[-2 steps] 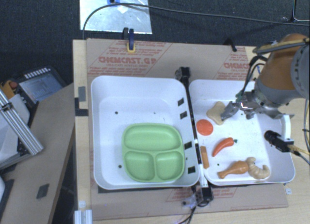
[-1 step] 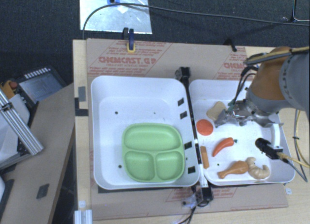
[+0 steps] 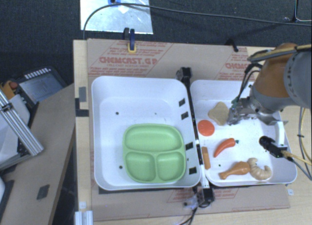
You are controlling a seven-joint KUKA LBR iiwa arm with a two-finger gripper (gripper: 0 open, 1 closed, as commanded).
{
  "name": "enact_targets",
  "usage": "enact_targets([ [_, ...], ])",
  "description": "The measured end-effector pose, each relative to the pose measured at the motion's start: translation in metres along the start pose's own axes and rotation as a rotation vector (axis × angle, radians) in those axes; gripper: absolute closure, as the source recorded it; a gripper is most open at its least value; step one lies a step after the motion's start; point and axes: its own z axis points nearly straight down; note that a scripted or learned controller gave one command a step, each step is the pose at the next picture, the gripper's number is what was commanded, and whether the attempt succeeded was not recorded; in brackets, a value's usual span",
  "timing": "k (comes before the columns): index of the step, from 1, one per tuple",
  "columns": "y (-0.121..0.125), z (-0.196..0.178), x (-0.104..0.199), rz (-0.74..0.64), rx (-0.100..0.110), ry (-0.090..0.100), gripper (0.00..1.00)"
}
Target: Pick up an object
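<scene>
Arm over the right bin
The gripper (image 3: pixel 236 115) sits beside a tan piece (image 3: pixel 219 113) near the bin's (image 3: pixel 287 173) back edge; its grip can't be told.

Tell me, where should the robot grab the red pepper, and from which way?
Probably across the middle of the pepper, coming straight down from above. It lies flat on the floor of the right bin, long and thin, slanting from lower left up to its green stem. Fingers set across that slant would close on its narrow width. Bare floor lies on both sides, so the tomato and drumstick shouldn't interfere.
</scene>
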Motion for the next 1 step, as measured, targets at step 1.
enact_targets([
  [1,-0.0041,-0.0623,-0.0034,0.001,-0.003,-0.001,1.00],
])
